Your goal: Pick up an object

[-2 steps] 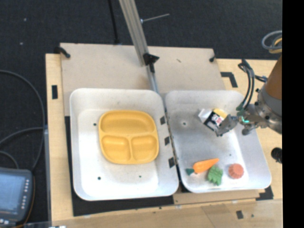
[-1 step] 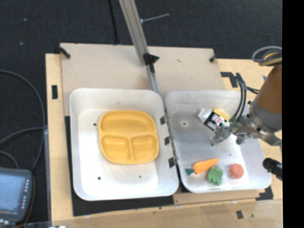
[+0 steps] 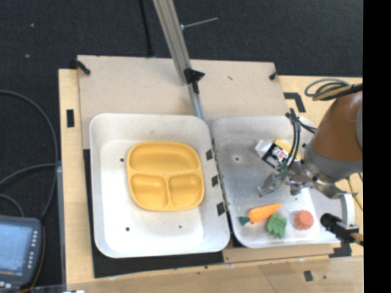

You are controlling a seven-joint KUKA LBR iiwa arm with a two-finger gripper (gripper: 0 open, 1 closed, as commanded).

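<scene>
Claw (image 3: pixel 269 187) hangs low in the right bin (image 3: pixel 241 145), near the carrot (image 3: pixel 266 212) but apart from it; whether it is released or clenched, I cannot tell. Broccoli (image 3: pixel 277 225) and a red lump (image 3: pixel 303 219) lie just beside the carrot.

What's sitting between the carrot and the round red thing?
A bumpy green toy vegetable, like broccoli, sits between the carrot and the round red thing in the right bin, as the camera view shows.

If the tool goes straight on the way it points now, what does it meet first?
Probably the bare floor of the right bin, left of the tool; the carrot lies below that line in the view. Depth is unclear.
</scene>
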